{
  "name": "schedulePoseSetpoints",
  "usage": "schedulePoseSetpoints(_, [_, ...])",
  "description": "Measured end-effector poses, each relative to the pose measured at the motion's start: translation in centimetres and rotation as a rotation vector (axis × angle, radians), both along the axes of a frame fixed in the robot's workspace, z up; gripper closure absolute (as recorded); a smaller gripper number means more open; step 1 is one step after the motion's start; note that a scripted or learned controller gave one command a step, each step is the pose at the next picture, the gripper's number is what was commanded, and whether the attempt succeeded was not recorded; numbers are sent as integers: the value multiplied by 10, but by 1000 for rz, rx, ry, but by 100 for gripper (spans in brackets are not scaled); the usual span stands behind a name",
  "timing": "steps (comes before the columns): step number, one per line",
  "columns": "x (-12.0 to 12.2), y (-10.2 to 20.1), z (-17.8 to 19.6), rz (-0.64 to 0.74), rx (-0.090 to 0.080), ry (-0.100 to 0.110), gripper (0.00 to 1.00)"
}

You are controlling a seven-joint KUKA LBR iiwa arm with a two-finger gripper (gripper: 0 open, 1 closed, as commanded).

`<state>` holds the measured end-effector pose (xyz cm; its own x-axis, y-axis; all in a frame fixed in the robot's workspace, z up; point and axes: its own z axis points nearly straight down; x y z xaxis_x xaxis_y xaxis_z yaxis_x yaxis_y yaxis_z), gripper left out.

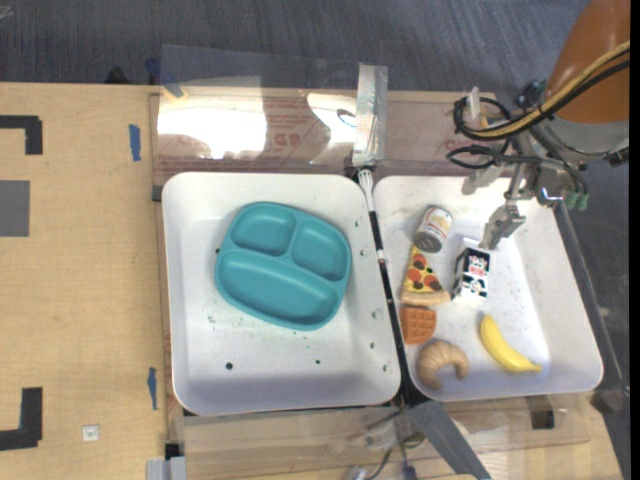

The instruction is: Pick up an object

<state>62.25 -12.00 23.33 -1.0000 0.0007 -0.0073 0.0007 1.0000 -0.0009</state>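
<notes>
Far to the claw's left, a teal plastic divided plate lies in the left white shallow bin. The rest sits in the right white bin. Left of the claw and lower, a small grey tin can lies tilted above a toy pizza slice, an orange waffle piece and a tan croissant. A black-and-white carton stands just below-left of the claw. A yellow banana lies further below. The claw hangs above the bin floor with nothing visibly between its fingers; how far it is open cannot be told.
</notes>
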Motion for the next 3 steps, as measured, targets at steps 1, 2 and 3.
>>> schedulePoseSetpoints(1, [11, 14, -102, -334, 3, -18, 0])
schedulePoseSetpoints(2, [-64, -9, -144, -80, -2, -4, 0])
schedulePoseSetpoints(3, [-59, -8, -130, -78, -3, -17, 100])
